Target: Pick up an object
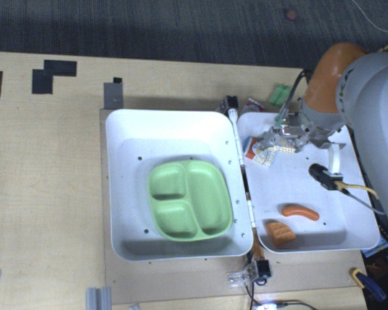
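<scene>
Plainly, the gripper (285,133) hung low over the far left part of the right bin (355,237), just above a small flat packet (263,155) printed in red, white and blue. Whether it was clamped or released could not be told from the camera view, and nothing was seen held in it. The packet looked the likeliest thing to take: light, thin and probably crinkly, so it would likely slip or buckle; pinching it across a raised edge seemed the safer hold. Nearer the front lay an orange sausage-shaped toy (300,212) and a brown wedge-shaped piece (281,233), both small and probably light. The left bin (122,237) held a green divided tray (190,199). The packet's print was too small to read.
</scene>
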`<state>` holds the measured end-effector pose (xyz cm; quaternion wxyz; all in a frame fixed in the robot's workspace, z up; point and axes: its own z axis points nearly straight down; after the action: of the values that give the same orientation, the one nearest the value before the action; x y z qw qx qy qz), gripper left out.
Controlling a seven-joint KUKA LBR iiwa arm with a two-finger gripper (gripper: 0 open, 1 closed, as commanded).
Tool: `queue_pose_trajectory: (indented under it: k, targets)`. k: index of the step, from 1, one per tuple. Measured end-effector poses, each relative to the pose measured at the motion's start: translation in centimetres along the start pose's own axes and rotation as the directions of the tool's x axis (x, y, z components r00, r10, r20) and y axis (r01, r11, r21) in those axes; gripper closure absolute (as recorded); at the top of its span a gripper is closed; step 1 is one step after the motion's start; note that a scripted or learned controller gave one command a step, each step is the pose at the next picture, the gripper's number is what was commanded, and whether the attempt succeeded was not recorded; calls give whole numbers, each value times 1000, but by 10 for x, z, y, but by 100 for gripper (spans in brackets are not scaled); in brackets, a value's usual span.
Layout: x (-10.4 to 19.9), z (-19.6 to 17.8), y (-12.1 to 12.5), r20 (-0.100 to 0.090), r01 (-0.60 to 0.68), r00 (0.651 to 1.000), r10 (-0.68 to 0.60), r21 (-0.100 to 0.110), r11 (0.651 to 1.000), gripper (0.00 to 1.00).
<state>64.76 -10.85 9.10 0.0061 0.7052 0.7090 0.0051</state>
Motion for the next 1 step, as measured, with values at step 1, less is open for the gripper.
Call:
queue_pose_trajectory:
  k: [1]
  targets:
    - [0, -12, 1, 1, 6, 1000, -6, -3, 1000, 100]
